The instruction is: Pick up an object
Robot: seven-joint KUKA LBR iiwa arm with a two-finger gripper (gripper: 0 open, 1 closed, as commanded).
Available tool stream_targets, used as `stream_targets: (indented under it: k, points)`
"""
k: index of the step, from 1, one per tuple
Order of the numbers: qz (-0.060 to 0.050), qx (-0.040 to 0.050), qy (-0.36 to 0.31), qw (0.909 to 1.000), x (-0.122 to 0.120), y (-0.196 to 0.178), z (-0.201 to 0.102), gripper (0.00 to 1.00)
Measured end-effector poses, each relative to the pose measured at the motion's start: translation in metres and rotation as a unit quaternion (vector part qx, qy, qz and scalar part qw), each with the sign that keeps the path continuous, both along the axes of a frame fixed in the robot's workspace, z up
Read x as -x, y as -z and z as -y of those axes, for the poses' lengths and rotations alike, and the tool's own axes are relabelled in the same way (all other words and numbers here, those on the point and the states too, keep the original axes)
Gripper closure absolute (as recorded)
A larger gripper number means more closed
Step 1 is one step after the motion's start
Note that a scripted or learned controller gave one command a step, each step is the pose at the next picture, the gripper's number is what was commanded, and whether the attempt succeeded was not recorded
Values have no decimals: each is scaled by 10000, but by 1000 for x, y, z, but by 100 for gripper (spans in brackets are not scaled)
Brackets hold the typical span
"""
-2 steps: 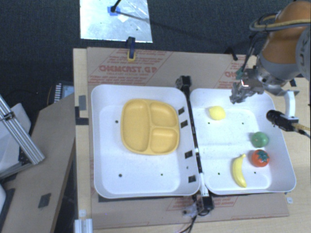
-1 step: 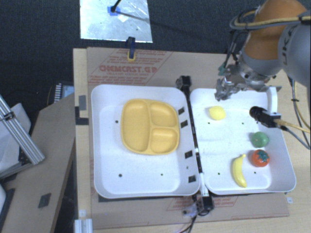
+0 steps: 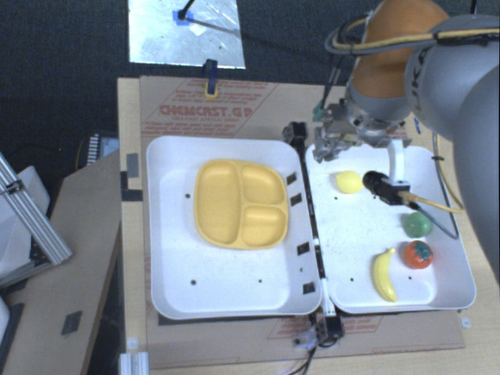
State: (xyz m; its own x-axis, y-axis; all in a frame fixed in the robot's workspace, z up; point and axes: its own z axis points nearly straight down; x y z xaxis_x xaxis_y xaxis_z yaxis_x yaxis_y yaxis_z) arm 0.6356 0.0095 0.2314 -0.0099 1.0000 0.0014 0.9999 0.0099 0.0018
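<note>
My gripper (image 3: pixel 332 148) hangs over the right bin's (image 3: pixel 355 291) back edge, near the lemon (image 3: pixel 349 182); I cannot tell my jaws' state.

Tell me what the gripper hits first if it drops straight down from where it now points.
Probably the bare white floor of the right bin near its back left corner. The gripper hangs there, with the lemon just in front of it. Depth is hard to judge, so it might graze the lemon.
</note>
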Motion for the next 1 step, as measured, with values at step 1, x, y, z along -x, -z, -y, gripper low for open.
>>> stream_targets:
  k: [1]
  points:
    - [-7, 0, 3, 10000, 10, 7, -49, 100]
